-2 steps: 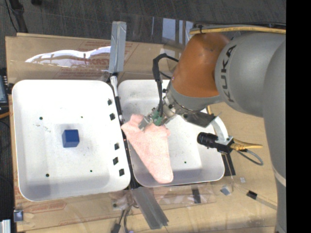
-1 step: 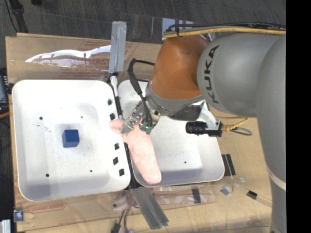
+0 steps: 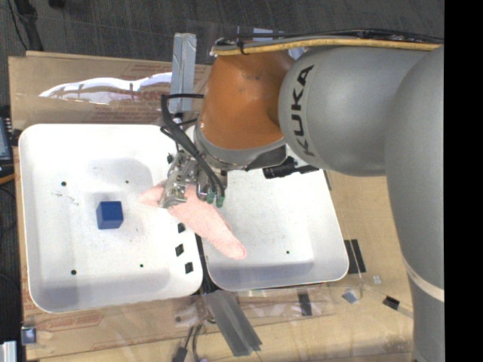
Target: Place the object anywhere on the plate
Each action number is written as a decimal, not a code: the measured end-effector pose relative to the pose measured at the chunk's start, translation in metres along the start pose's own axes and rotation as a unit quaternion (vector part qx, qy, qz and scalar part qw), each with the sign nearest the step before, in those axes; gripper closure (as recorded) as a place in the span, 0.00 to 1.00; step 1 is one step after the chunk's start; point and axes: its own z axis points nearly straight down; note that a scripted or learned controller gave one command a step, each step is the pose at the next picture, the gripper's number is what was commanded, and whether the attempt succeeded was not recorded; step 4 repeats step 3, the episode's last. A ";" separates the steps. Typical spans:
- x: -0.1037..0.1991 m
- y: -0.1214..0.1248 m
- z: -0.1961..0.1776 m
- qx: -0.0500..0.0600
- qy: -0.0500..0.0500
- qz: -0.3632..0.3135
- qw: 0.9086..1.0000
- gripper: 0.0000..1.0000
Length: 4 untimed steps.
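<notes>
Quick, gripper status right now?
Gripper: over the pink object at the seam between the bins; a grasp cannot be told.

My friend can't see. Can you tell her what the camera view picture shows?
A big grey and orange robot arm reaches in from the right, its hand right above a floppy pink thing that lies across the edge where two white bins meet. A small blue block sits in the left bin.
</notes>
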 end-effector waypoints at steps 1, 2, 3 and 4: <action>0.017 0.050 0.004 0.000 0.001 -0.109 0.994 1.00; 0.023 0.099 -0.009 0.000 0.000 -0.110 0.994 1.00; 0.022 0.099 -0.009 0.000 0.000 -0.110 0.994 0.00; 0.022 0.099 -0.009 0.000 0.000 -0.110 0.994 0.00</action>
